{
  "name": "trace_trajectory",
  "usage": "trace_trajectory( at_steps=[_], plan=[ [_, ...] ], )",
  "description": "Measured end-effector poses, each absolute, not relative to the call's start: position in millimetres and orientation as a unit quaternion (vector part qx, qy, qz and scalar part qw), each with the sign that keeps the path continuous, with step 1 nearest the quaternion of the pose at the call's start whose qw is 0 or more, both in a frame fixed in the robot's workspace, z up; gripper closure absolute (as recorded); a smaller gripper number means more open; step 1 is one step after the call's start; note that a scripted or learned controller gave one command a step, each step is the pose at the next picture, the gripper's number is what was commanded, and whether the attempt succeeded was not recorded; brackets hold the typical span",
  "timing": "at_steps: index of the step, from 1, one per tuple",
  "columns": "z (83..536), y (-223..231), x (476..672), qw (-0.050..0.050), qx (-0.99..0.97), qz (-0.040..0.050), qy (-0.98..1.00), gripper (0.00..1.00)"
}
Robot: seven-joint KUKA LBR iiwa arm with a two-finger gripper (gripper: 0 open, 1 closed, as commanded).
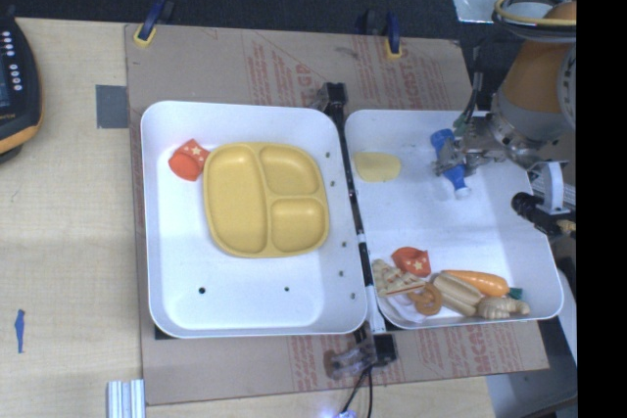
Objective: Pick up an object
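In the right white bin (509,240), near its far edge, the gripper (455,173) with blue fingertips hangs low over the bin floor; whether its claw is open or closed cannot be told from this slant, and nothing shows between the tips. Just to its left, apart from it, a pale yellow flat round piece (377,166) lies by the bin's far left corner. Along the near edge sits a cluster of toy food: a red strawberry-like piece (411,260), an orange carrot (477,281), a tan bread-like roll (456,294) and a brown pretzel-like piece (426,300). In the left white bin (176,299) rests a yellow three-compartment plastic plate (265,199), with a red-orange piece (187,160) touching its far left rim.
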State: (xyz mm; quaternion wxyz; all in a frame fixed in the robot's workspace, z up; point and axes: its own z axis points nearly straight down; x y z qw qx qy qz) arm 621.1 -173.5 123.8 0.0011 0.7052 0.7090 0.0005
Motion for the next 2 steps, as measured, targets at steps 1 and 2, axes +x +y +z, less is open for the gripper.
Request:
trace_trajectory(
  at_steps=[1,2],
  plan=[
    [183,-124,659.5,0.002,0.704,0.0023,0.710,1.00],
    [192,-59,656.6,-0.002,0.703,-0.0006,0.711,1.00]
  ],
)
